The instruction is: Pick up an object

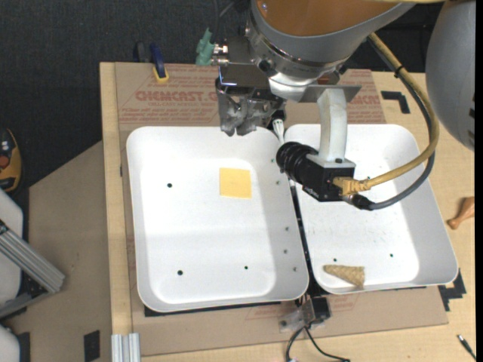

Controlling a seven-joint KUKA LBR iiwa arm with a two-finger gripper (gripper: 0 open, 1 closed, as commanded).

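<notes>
1. Your yellow square block (pixel 235 182) lies flat in the left bin (pixel 151 225), near its middle.
2. A tan cone-shaped piece (pixel 346 274) lies in the right bin (pixel 423 232), near its front edge.
3. Your claw (pixel 243 121) hangs over the left bin's far rim; you cannot tell how it stands.

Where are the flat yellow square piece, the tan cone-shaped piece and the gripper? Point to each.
flat yellow square piece (pixel 235 182): camera view, its centre.
tan cone-shaped piece (pixel 346 274): camera view, middle of its body.
gripper (pixel 241 122): camera view, at its fingertips.

Square block (pixel 235 182) in left bin (pixel 151 225) — cone (pixel 345 274) in right bin (pixel 423 225), near front
</notes>
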